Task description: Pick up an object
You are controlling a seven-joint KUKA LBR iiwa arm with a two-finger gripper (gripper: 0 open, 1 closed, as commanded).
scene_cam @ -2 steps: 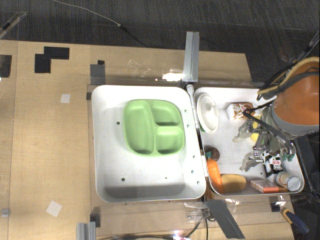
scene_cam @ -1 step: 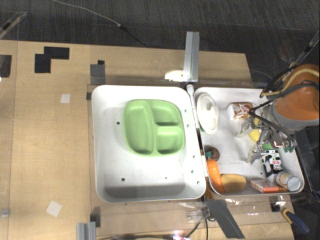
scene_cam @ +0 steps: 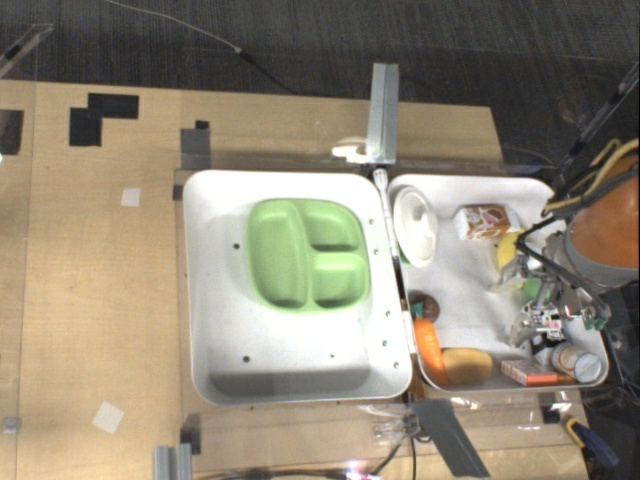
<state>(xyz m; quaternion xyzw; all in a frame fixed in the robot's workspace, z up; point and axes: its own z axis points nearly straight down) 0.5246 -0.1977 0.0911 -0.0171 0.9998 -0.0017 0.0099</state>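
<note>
My gripper (scene_cam: 543,320) reaches into the right bin (scene_cam: 470,278) from the right, low over its right side, with the orange-banded wrist (scene_cam: 605,233) above it. Close around it lie a green item (scene_cam: 527,290), a yellow item (scene_cam: 508,250), a small can (scene_cam: 586,366) and a flat reddish box (scene_cam: 527,373). Further left in the same bin are a brown-and-white packet (scene_cam: 484,221), a white bowl (scene_cam: 414,226) leaning on the left wall, a dark round item (scene_cam: 424,305), an orange carrot (scene_cam: 428,342) and a tan bread roll (scene_cam: 466,365).
The left bin (scene_cam: 215,298) holds a green divided plate (scene_cam: 305,253). A metal post (scene_cam: 383,113) stands behind the wall between the bins. Cables run beside the arm at the right bin's far corner (scene_cam: 545,203).
</note>
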